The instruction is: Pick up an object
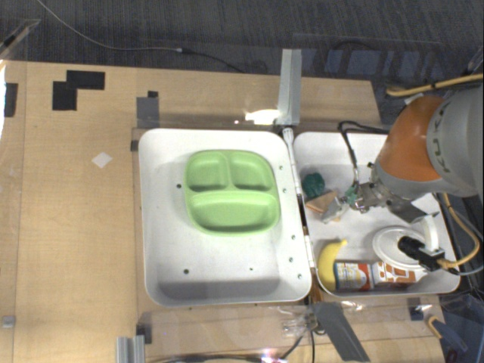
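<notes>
My gripper (354, 197) is low in the right bin (325, 144), just right of a tan and brown object (324, 204) and close to touching it. A small dark green object (313, 181) lies directly behind the tan one, near the bin's left wall. At the front of the bin a yellow banana (328, 259) lies against a bottle on its side with an orange and white label (372, 274). A white round object (390, 243) sits beside the bottle, partly hidden by the wrist. Nothing is visibly held.
The left bin (162, 225) holds a light green divided plate (230, 190) in its middle. A metal post (290, 89) stands behind the wall between the bins. The arm's orange band (408, 146) hangs over the right bin's right half.
</notes>
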Available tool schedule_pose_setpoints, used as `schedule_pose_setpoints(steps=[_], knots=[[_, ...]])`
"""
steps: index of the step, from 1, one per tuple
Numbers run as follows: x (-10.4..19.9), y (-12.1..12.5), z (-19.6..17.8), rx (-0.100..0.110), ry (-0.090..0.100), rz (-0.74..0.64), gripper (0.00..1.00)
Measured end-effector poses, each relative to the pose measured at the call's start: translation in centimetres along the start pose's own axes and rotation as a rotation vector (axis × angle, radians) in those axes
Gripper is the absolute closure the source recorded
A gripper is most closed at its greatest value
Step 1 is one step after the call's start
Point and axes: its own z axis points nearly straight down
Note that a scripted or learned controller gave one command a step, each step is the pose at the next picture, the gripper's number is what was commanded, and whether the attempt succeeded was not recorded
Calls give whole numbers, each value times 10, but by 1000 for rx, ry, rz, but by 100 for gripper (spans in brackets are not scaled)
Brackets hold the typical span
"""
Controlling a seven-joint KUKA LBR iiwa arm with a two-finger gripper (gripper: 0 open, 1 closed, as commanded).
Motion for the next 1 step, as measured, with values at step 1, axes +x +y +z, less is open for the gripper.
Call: schedule_pose_setpoints(steps=[1], knots=[[0, 67, 2, 2, 2, -46, 0]])
